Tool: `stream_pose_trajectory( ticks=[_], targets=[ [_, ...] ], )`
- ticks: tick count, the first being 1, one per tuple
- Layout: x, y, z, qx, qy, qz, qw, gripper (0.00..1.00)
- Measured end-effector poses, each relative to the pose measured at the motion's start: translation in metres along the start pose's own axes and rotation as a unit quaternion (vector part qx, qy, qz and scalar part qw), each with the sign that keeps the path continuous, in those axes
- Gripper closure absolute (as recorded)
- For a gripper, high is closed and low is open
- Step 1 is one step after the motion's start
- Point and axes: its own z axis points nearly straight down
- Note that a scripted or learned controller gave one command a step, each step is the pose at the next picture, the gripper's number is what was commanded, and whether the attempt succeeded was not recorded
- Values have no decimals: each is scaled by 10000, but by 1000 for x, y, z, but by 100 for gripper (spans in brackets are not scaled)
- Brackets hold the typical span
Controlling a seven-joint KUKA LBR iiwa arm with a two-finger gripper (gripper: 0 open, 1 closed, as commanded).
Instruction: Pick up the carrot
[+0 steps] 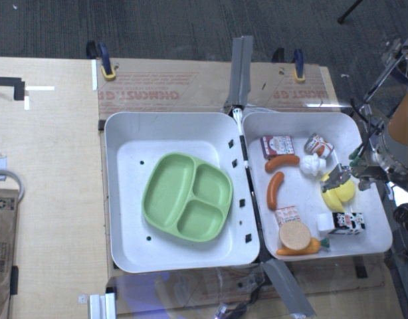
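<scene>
The end effector (338, 176) hangs low over the right bin (370, 244), reaching in from the right edge, its dark tip right above a yellow toy (341, 195) and just beside a white lump (313, 165). Whether it touches either one, or how far apart it stands, I cannot tell.

The carrot (309, 248) lies at the near edge of the right bin, partly under a round tan biscuit (294, 234), well apart from the end effector.

The right bin also holds two sausages (276, 189), two small printed packets (278, 145), one black and white carton (348, 222) and one small wrapped item (315, 143).

The left bin (124, 178) holds one green divided plate (187, 197) with three compartments. Both bins sit side by side on the surface (44, 145).
</scene>
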Motion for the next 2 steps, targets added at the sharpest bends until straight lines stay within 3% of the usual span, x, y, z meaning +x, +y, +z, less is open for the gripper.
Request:
stream_pose_trajectory(
  ticks=[1, 2],
  targets=[
    [74, -24, 73, 6, 3, 1727, 9850, 0],
    [47, -24, 67, 1, 1, 3340, 9426, 0]
  ],
)
